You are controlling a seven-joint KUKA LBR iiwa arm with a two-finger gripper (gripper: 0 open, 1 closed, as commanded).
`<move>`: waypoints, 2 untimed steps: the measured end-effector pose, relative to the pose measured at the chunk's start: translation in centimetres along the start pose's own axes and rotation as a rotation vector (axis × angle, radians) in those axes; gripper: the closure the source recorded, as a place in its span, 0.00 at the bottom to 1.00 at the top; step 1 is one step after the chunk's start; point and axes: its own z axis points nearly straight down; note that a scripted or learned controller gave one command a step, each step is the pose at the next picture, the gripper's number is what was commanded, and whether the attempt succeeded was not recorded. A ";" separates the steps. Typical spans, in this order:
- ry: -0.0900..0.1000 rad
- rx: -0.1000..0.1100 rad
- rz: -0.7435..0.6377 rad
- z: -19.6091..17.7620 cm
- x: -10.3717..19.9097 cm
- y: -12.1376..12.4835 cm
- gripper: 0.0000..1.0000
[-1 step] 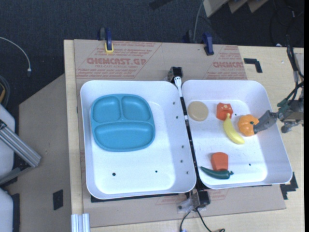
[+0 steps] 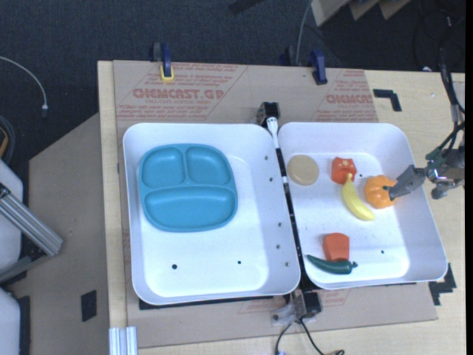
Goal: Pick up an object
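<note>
So from where I'm standing, the left bin (image 2: pixel 148 272) just has a blue divided plate (image 2: pixel 189 186) sitting in its upper half, flat, nothing on it as far as I can see. Moving over to the right bin (image 2: pixel 399 268), that's where all the pickable stuff is: a round tan disc (image 2: pixel 302 170) up near the divider, a small red piece (image 2: pixel 343 169) just beside it, a yellow banana (image 2: pixel 356 200) running down at a slant below that, and lower down a red-orange block (image 2: pixel 335 245) touching a green pepper (image 2: pixel 331 265) near the front edge. Then there's an orange fruit-looking thing (image 2: pixel 378 191) right next to the banana's upper end, and that's what the arm seems to be going for. The gripper (image 2: pixel 401 184) reaches in from the right with a dark finger right against the orange piece, maybe touching it, but honestly I can't tell how wide it's open or whether it has any real hold on it. The orange thing looks like it's resting on the bin floor, so I'd say nothing's been picked up yet: the approach is about done, the grab and lift are what's left.
</note>
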 end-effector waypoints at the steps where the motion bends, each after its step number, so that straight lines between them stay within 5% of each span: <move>1: 0.003 0.005 0.001 6.0 -0.1 0.7 0.00; 2: 0.003 0.007 0.001 11.9 -0.6 -0.2 0.00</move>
